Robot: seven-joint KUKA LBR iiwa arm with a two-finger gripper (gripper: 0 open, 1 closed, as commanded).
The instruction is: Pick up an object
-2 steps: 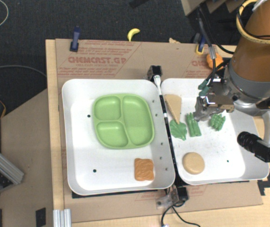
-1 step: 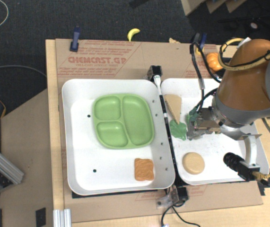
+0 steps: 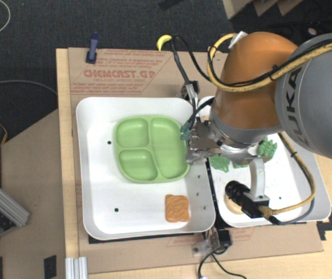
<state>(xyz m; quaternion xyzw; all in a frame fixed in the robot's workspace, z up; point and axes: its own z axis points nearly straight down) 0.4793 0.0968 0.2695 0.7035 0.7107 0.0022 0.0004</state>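
Arm (image 3: 305, 92), grey with an orange band, reaching in from the right above the seam between the two bins; hand (image 3: 202, 147) low under the wrist at the right edge of the green divided plate (image 3: 148, 149); whether it is apart or together cannot be told, and nothing shows in its grasp; plate lying flat in the left bin (image 3: 90, 156); orange ridged block (image 3: 177, 208) in the same bin, near its front right corner, apart from the plate; two green leafy pieces (image 3: 267, 148) in the right bin (image 3: 305, 190); both bins on the counter (image 3: 119, 71).
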